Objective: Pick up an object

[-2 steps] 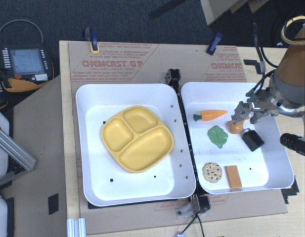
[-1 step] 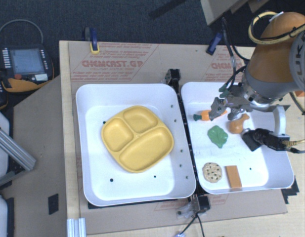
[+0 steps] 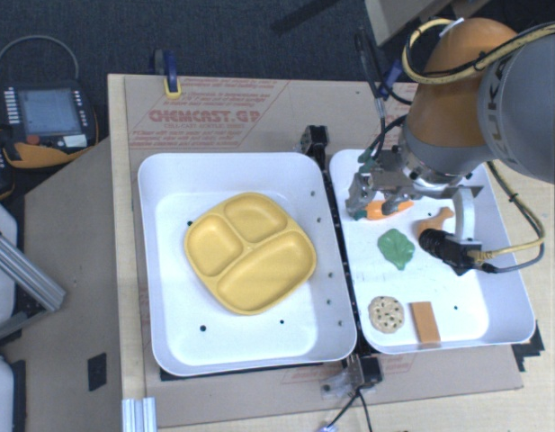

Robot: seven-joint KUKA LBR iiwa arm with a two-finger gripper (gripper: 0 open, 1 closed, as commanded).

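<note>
Orange toy carrot [image 3: 386, 209], likely light, stiff plastic best pinched across its middle, lies in the right white bin [image 3: 493, 318] directly under the gripper [image 3: 371, 196], whose grip state I cannot tell.

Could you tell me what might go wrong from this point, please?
1. The end effector sits low over a small orange piece hard by the right bin's left wall, so a finger might catch the wall.
2. The green toy lies just below and could be nudged.
3. The grasp may simply miss; the orange piece is small and partly hidden.
</note>
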